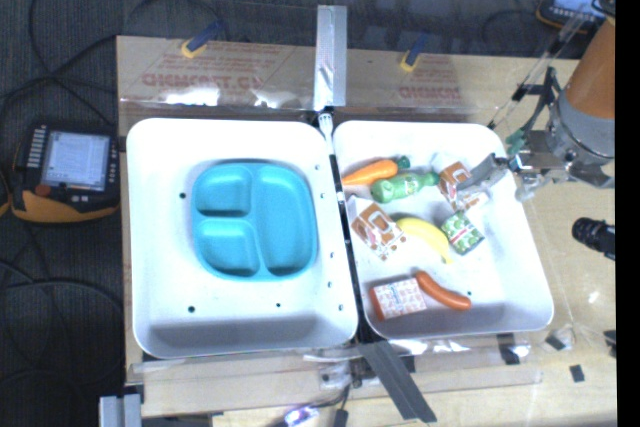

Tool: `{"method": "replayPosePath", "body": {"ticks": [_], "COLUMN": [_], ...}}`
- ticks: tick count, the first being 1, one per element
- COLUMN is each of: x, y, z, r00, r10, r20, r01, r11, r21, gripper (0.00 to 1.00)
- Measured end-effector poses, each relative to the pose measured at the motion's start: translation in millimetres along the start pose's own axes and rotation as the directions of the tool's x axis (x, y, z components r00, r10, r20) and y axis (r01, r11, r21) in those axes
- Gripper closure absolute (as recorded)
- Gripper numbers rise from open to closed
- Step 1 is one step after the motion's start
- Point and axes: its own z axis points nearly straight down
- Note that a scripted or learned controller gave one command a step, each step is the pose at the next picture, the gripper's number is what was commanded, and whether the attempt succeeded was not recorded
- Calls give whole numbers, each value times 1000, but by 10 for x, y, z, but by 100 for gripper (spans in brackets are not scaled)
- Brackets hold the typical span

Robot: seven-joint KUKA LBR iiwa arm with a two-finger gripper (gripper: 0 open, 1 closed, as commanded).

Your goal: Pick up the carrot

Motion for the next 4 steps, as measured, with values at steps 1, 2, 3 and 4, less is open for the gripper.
{"method": "replayPosePath", "body": {"ticks": [1,2,3,4], "x": [644,532,716,601], "y": [337,1027,1336,1365], "z": [1004,868,1469,1766], "r00": [976,998,991,995], "r10": [216,70,131,-103], "r20": [-1,2,3,6], "r01": [-216,-70,-131,103], "r11": [976,998,991,995], "r21": [2,-1,1,-8], "gripper": [0,0,0,0]}}
